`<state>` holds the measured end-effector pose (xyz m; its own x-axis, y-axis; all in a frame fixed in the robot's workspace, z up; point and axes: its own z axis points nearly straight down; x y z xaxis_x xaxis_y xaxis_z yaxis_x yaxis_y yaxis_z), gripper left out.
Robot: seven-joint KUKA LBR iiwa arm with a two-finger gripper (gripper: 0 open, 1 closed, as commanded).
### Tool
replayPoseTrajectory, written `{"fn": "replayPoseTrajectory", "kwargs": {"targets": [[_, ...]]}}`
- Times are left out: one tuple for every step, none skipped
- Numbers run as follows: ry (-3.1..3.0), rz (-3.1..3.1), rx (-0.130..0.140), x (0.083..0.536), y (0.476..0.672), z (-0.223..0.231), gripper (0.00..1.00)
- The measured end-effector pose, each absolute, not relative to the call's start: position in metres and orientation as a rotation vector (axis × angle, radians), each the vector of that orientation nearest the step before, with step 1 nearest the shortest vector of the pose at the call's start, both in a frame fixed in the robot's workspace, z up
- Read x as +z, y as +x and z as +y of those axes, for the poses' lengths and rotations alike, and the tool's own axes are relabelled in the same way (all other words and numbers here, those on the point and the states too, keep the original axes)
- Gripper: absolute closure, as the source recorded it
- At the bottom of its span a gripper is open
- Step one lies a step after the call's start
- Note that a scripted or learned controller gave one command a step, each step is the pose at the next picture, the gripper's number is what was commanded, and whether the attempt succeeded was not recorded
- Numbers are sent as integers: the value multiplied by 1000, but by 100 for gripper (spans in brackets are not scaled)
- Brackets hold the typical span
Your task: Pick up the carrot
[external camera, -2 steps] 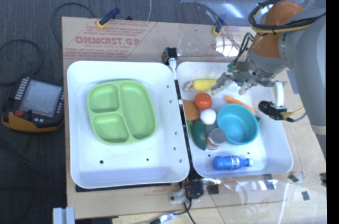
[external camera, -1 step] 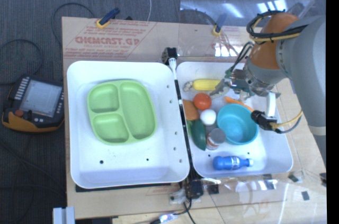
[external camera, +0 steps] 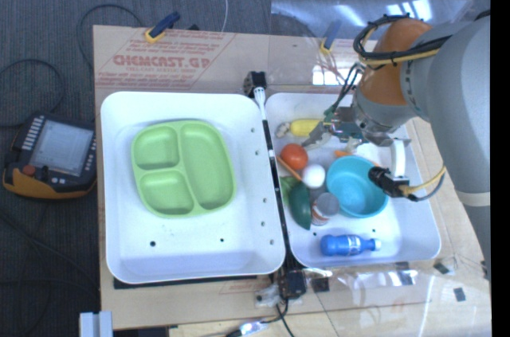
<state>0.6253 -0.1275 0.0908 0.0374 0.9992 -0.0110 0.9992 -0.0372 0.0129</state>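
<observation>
Blue bottle (external camera: pixel 347 244), carrot (external camera: pixel 284 167) beyond

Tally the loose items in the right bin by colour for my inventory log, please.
Yellow: 1
Red: 1
White: 1
Orange: 1
Green: 1
Grey: 1
Blue: 2, bowl and bottle
Total: 8

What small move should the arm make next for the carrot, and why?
Probably shift the gripper down-left in the view: it sits by the yellow fruit, while the thin orange carrot seems to lie just below the red tomato.
</observation>
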Motion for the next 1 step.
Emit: {"fn": "replayPoseTrajectory", "kwargs": {"targets": [[2363, 2052, 15, 91, 619, -152, 0]]}}
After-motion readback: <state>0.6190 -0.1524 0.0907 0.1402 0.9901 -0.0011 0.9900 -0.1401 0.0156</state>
